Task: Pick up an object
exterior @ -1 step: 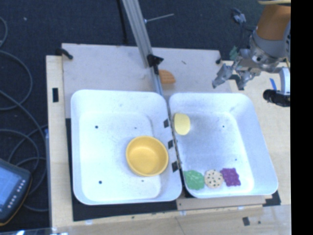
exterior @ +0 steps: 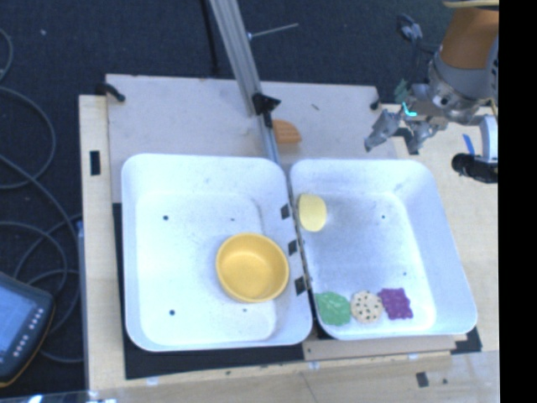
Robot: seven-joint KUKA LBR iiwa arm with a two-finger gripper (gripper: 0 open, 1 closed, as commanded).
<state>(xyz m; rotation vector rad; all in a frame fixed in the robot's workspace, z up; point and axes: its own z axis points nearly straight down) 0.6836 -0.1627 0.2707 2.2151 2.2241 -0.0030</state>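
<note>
Claw high, nothing picked yet

Your claw (exterior: 394, 133) hovers above the right bin's (exterior: 436, 196) far rim with its fingers spread apart, holding and touching nothing. The pale yellow piece (exterior: 312, 212) lies alone by the divider; the green piece (exterior: 333, 307), cookie (exterior: 366, 306) and purple piece (exterior: 396, 302) crowd the near wall. Go for the yellow piece, centre over it, then descend straight.

Two white bins (exterior: 151, 225) sit side by side. One yellow bowl (exterior: 252, 267) lies in the left; four small items (exterior: 365, 306) in the right. One orange object (exterior: 286, 133), possibly food, lies behind them.
</note>
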